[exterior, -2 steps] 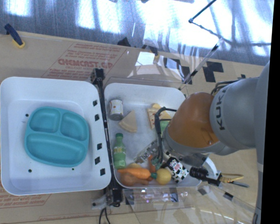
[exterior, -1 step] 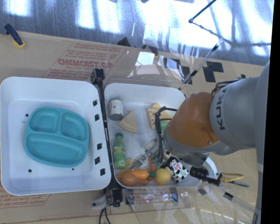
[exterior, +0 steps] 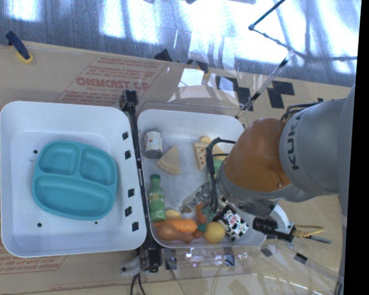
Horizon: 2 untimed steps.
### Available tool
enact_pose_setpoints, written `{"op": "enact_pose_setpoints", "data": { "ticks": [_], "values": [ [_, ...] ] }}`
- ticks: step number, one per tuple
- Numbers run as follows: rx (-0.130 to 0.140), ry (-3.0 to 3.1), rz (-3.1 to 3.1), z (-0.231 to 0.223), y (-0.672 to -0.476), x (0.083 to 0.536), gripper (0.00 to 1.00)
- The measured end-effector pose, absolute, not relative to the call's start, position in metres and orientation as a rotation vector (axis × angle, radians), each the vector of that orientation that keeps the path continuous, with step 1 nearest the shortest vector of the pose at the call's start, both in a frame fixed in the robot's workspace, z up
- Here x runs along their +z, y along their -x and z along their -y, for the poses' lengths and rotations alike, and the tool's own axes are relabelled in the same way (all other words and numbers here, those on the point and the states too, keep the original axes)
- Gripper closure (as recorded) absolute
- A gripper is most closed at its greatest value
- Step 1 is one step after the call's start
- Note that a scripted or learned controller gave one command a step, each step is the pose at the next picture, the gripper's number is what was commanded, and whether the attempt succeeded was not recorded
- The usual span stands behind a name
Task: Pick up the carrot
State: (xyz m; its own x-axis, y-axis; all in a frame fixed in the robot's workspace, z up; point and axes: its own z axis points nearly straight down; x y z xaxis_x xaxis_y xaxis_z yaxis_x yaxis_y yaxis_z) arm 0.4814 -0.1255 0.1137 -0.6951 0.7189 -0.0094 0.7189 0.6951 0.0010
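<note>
The carrot [exterior: 181, 225] is a short orange piece lying flat near the front wall of the right bin [exterior: 189, 120]. It rests among other toy foods, with a brown roll [exterior: 168, 234] just in front and a yellow lemon [exterior: 215, 232] to its right. My gripper [exterior: 200, 196] hangs low in that bin, just behind and slightly right of the carrot, under the orange wrist band [exterior: 258, 157]. Nothing is visibly held in it. The arm's bulk hides the right part of the bin.
A green bottle [exterior: 156, 198] stands left of the carrot. A can [exterior: 152, 143], a pale wedge [exterior: 169, 161] and holed cheese [exterior: 202, 153] lie further back. A black-and-white cow toy [exterior: 233, 223] sits right of the lemon. The left bin [exterior: 9, 164] holds a teal divided plate [exterior: 75, 179].
</note>
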Motion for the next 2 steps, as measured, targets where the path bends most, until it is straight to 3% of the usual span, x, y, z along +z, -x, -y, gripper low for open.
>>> {"op": "enact_pose_setpoints", "data": {
  "ticks": [1, 2],
  "values": [
    [-0.007, -1.207, -2.891, 0.1254, -0.4825, 0.1235, 1.00],
    [-0.007, -1.207, -2.891, 0.1253, -0.4825, 0.1233, 0.00]
  ]
}}
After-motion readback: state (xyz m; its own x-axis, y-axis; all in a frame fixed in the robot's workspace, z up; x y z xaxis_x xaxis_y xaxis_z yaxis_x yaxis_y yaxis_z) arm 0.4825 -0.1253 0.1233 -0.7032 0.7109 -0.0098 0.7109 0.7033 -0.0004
